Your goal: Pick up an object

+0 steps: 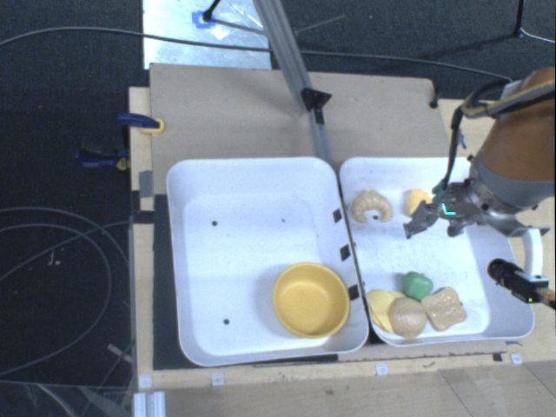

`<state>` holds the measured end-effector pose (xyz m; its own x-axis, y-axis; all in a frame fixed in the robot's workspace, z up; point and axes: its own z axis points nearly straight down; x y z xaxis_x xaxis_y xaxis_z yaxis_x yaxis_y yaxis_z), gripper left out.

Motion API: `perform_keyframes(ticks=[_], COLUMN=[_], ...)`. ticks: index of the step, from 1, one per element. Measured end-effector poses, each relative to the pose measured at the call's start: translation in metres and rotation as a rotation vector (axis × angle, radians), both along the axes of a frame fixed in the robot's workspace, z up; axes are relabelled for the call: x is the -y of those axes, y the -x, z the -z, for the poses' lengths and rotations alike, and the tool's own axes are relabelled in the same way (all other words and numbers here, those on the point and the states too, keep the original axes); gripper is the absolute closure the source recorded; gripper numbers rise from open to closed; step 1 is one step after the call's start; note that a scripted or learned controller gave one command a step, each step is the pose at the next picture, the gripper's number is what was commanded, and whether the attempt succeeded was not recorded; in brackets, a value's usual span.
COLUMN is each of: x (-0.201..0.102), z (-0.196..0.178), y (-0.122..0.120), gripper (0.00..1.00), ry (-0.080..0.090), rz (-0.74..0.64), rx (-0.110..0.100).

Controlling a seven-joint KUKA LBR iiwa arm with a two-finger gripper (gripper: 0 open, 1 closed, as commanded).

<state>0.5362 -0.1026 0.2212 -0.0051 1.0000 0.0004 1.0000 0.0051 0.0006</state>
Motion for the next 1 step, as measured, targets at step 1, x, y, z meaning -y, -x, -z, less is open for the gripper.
perform_keyframes(ticks=[1], x=[0.0001], z=[-0.0004], y=[-0.0003], gripper=[0.0], ry=[0.0], rz=[0.0], rx=[0.001])
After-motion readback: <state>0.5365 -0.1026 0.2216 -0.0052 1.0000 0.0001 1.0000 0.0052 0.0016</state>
